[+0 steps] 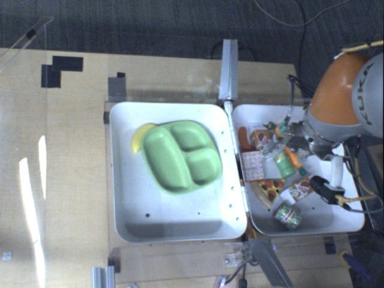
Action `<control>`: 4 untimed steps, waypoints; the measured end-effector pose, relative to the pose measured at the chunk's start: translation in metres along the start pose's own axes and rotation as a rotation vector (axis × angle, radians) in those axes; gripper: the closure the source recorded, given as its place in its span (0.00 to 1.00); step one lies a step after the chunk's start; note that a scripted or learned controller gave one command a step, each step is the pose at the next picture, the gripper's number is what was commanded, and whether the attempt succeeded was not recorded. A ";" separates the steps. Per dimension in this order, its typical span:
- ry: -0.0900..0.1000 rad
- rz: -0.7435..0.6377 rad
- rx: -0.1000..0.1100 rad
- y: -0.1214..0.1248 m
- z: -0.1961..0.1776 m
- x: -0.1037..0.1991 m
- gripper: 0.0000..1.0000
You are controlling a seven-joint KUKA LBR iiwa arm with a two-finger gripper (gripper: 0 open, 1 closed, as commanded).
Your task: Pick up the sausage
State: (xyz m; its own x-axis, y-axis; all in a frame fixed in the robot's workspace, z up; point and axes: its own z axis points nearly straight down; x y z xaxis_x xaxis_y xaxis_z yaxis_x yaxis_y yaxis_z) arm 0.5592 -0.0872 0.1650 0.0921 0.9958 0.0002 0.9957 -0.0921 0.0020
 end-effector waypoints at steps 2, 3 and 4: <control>0.000 -0.047 0.029 0.104 0.078 0.006 0.00; -0.002 -0.075 -0.008 0.023 0.076 -0.064 0.00; -0.009 -0.058 -0.021 -0.002 0.073 -0.021 0.00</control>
State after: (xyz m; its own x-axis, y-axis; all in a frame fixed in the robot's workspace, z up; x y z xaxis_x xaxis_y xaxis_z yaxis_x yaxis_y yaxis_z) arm 0.5554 -0.1083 0.0922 0.0346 0.9994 -0.0091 0.9992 -0.0344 0.0224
